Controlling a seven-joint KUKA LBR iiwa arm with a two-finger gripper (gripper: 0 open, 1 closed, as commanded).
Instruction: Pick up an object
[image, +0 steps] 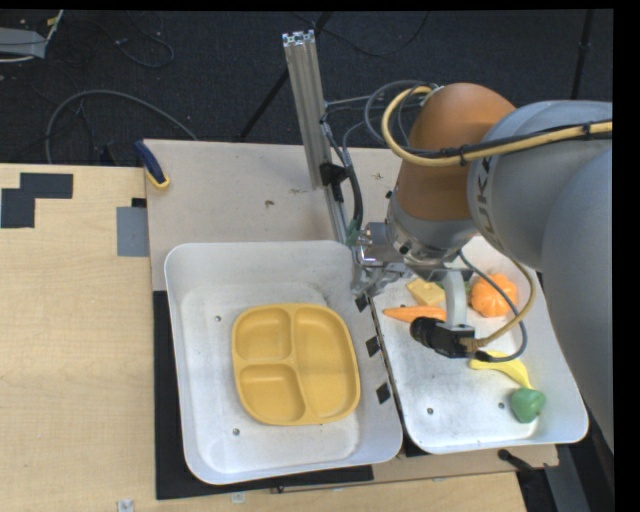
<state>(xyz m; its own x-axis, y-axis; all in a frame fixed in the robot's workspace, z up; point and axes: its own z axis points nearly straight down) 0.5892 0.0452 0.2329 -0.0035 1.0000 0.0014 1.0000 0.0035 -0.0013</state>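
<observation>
My gripper (392, 268) hangs low over the far left corner of the right bin (450, 425), under the orange-banded wrist. Just to its right lie a pale yellow wedge (426, 292) and an orange carrot (408, 314), close to it; I cannot see anything held. An orange fruit (492, 296) sits further right. A yellow banana (506, 370) and a green piece (527, 403) lie near the bin's front right corner.
The left bin (200, 290) holds a yellow divided plate (295, 362) near its middle. An upright metal post (308, 110) stands behind the bins, close to the arm. The big grey arm covers the right bin's far right side.
</observation>
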